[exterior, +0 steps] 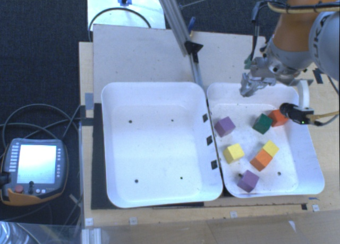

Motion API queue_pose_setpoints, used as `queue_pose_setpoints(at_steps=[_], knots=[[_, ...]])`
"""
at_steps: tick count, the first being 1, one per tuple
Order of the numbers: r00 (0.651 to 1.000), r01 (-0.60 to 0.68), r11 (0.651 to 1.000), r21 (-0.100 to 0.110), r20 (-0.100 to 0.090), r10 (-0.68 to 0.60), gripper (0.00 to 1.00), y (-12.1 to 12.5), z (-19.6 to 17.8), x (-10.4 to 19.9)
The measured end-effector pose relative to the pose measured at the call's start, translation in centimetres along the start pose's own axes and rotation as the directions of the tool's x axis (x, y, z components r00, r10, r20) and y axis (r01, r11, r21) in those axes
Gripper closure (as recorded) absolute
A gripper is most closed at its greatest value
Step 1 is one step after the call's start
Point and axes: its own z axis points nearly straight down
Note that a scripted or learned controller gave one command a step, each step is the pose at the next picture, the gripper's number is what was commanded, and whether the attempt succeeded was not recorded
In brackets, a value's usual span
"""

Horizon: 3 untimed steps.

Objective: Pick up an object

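A: What is the setting?

B: A pale wooden bench [138,51] on dark carpet carries two shallow white bins side by side. The left bin [114,147] shows bare white floor. A teach pendant [33,171] with a lit screen lies on the floor to the left, trailing black cables.

A: Where are the objects?

B: All in the right bin [313,176]. A purple cube [224,126] sits near the left wall, with a yellow cube [234,152] nearer the camera. A second purple cube [248,180] lies by the near rim. A green cube [262,123] touches a red-orange block [277,117] toward the far right. A small yellow cube [270,148] leans against an orange cube [261,159] in the middle right.

A: And the arm?

B: It reaches in from the right (grey, with an orange band). The gripper [249,89] hangs over the bin's far edge, apart from every cube. Nothing sits between its fingers; whether they are spread or closed I cannot tell.
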Motion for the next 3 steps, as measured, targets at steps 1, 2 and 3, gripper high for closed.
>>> queue_pose_setpoints(at_steps=[1,2,3], knots=[[1.0,0.001,1.0,-0.001,-0.001,-0.001,1.0,0.8,-0.8,5.4],[1.0,0.002,1.0,-0.001,-0.001,-0.002,1.0,1.2,-1.3,11.2],[1.0,0.001,1.0,0.0,-0.001,-0.001,1.0,2.5,0.2,16.3]])
